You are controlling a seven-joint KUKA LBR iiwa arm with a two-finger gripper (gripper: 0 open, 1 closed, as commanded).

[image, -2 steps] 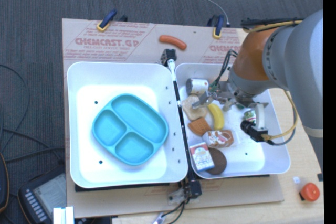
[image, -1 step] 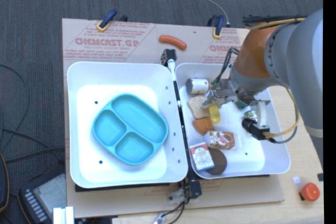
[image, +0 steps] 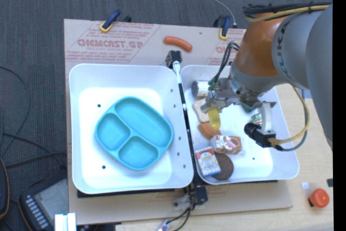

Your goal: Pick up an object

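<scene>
- Grey carpet surrounds the desk [image: 108, 35], which carries two white bins, likely one source, one destination.
- Left bin [image: 75, 116] holds a blue divided plate [image: 134, 133].
- The tool [image: 212, 101] hovers at the right bin's [image: 286, 167] nine o'clock above a yellow item [image: 213, 119]; its grip state I cannot tell.

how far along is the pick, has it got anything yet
Done: the arm is over the right bin, with the gripper low among the food items. In hand: nothing clearly. A yellow item sits right under it, but a grasp cannot be confirmed. Left: closing on an item and lifting it clear.
</scene>
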